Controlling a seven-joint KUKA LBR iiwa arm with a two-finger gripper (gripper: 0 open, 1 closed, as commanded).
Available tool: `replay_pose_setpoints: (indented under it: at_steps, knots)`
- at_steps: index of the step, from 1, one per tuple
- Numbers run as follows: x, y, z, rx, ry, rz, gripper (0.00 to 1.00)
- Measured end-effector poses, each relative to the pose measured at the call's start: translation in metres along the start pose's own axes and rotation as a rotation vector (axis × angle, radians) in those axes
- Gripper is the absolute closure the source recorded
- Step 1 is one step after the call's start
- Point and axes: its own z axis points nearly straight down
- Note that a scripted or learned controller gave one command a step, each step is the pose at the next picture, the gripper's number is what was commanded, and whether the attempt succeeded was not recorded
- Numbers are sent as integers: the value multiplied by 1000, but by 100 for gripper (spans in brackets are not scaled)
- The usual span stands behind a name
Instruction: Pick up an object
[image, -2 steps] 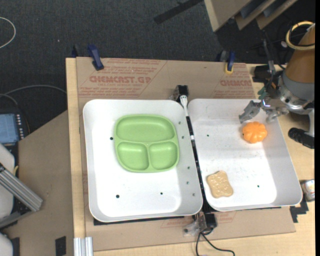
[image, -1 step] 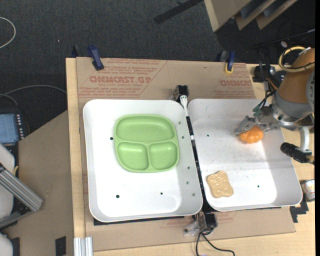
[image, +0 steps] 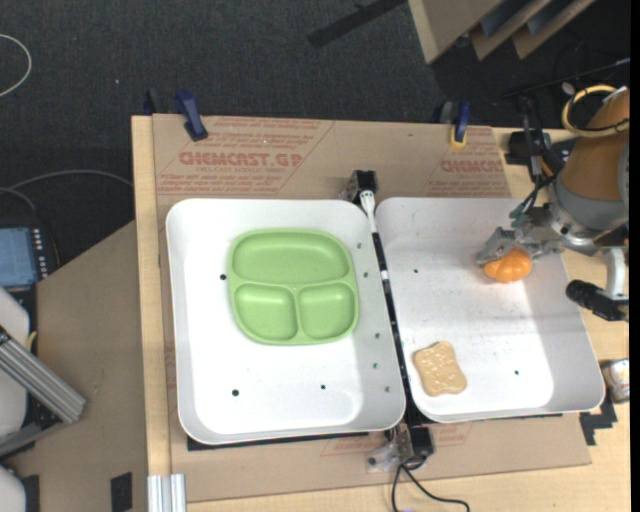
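We see the gripper (image: 510, 247) low over the right white bin (image: 540, 340), touching the small orange lumpy object (image: 508, 267); finger state we cannot tell. Tan waffle-textured biscuit (image: 440, 369) lies near the front; green divided plastic tray (image: 294, 286) in the left bin (image: 200, 350).

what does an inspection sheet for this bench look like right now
surface: cardboard-covered bench bearing left bin and right bin, side by side
job's things: green tray in left bin; orange object at the back and cracker at the front of right bin
clutter: nothing seen
grippers: gripper right at the orange object; grasp cannot be told
cables: wires at the front edge; cable on the floor at left
surroundings: blue clamps at the back edge; dark floor
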Motion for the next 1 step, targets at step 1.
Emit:
replay_pose_setpoints:
  at_steps: [1]
  knots:
    - [105,25,12,1,-7,-4,100]
